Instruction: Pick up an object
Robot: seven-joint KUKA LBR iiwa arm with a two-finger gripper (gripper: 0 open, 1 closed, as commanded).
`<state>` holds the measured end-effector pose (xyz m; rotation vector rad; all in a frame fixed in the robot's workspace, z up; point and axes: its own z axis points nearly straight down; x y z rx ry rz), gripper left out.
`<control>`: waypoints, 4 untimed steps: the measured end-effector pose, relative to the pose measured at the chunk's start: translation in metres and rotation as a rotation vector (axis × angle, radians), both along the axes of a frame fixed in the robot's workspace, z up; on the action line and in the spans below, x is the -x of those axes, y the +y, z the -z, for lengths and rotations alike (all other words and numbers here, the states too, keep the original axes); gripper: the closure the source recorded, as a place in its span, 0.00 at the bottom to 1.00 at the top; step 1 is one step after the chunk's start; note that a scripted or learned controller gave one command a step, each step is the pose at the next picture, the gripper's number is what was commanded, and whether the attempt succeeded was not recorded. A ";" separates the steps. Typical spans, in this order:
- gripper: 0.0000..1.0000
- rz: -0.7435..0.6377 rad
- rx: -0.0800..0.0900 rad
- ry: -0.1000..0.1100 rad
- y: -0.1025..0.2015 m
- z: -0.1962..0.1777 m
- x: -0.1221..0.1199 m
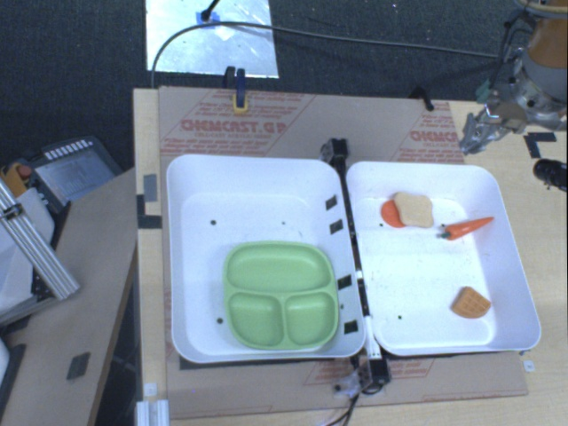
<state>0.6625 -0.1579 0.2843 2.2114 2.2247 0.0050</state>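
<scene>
The right bin point(515, 264) holds a tan bread slice point(414, 209) lying partly over a red round piece point(390, 214), an orange carrot point(467, 227) to their right, and a small brown waffle-like piece point(470, 303) near the front right. My gripper point(479, 135) hangs at the upper right, above the bench just behind the right bin's far edge. It is apart from every object, and nothing shows between its fingers.
The left bin point(195, 202) carries a green three-part plate point(280, 294) toward its front. A black divider strip point(348, 238) runs between the bins. Cables and a yellow clamp point(240, 94) lie behind them.
</scene>
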 end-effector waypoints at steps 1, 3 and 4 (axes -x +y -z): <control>1.00 -0.002 -0.002 0.004 0.052 -0.001 0.018; 1.00 -0.003 -0.003 0.005 0.156 0.021 0.047; 1.00 -0.003 -0.003 0.007 0.208 0.043 0.066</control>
